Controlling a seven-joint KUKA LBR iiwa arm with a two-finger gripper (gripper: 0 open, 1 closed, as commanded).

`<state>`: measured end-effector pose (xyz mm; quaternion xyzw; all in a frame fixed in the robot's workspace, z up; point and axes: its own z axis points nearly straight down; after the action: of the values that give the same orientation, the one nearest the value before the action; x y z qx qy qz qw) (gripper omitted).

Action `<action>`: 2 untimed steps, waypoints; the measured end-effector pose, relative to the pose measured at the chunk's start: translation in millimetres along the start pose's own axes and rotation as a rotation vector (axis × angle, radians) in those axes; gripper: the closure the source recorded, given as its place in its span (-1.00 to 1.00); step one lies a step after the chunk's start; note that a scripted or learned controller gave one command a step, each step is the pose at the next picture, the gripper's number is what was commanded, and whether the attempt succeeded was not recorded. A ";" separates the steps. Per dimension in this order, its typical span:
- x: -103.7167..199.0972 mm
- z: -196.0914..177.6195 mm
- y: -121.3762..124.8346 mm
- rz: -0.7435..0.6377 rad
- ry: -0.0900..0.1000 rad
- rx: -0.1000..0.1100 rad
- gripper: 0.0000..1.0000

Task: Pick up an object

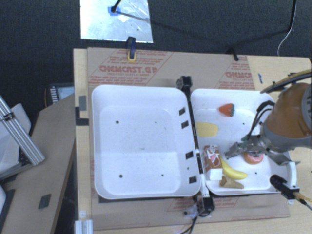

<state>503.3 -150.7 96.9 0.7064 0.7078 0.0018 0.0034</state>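
Two white bins side by side on bench (pixel 146 62); left bin (pixel 141 140) in frame centre, right bin (pixel 243 99) at right. I see arm (pixel 292 113) entering from right edge, pincer (pixel 246 150) low over right bin, just beside pink ring (pixel 254 157). Whether pincer is released or clenched, I cannot tell. Banana (pixel 232 170) at lower part of right bin, brown piece (pixel 230 182) below it, red-white packet (pixel 212 157) near divider. Yellow flat piece (pixel 206 128) mid-bin, red-orange object (pixel 226 109) in upper part.
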 end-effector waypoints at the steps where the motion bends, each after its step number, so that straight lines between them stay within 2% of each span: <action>1: -25.2 10.1 29.2 0.002 0.000 0.000 -1.00; 2: -13.1 10.1 65.3 -0.004 -0.001 -0.002 -1.00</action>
<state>568.7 -163.7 87.3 0.7050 0.7092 0.0019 0.0044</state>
